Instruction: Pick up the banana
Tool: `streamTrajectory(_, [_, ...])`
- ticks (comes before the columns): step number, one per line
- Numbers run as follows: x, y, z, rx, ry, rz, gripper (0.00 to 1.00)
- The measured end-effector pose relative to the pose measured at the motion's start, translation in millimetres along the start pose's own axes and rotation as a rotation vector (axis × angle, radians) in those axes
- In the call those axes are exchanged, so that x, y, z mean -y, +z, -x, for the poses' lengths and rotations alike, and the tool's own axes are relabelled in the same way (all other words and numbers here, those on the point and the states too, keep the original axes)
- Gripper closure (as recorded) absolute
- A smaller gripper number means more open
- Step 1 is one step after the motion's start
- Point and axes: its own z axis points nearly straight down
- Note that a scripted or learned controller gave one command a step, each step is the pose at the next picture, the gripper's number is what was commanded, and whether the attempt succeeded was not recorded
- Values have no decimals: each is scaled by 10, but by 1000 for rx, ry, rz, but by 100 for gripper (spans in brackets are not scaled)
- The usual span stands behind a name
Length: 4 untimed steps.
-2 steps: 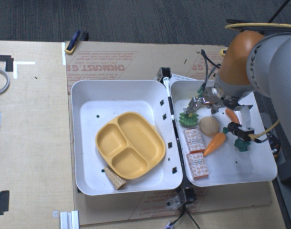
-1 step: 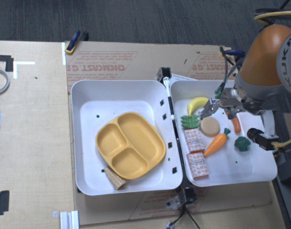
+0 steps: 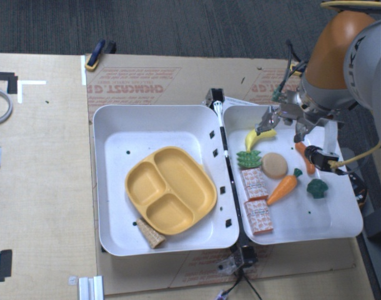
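The banana is small and yellow and lies in the right bin, near its far left corner. My gripper hangs just right of and above it, open, with its fingers spread wide. The left finger sits at the banana's upper end, and I cannot tell if it touches. The right finger stands well clear to the right. Nothing is between the fingers.
Around the banana in the right bin are a green leafy piece, a tan round bun, two carrots, a broccoli and two red-white packets. The left bin holds a yellow divided plate and a brown block.
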Motion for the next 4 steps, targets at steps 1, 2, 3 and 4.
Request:
streamTrajectory(1, [-386, 1035, 43, 0, -81, 0, 0])
streamTrajectory(2, [-384, 940, 48, 1, -83, -2, 100])
streamTrajectory(3, [360, 34, -63, 0, -539, 1, 100])
streamTrajectory(4, [-263, 3, -145, 1, -823, 3, 100])
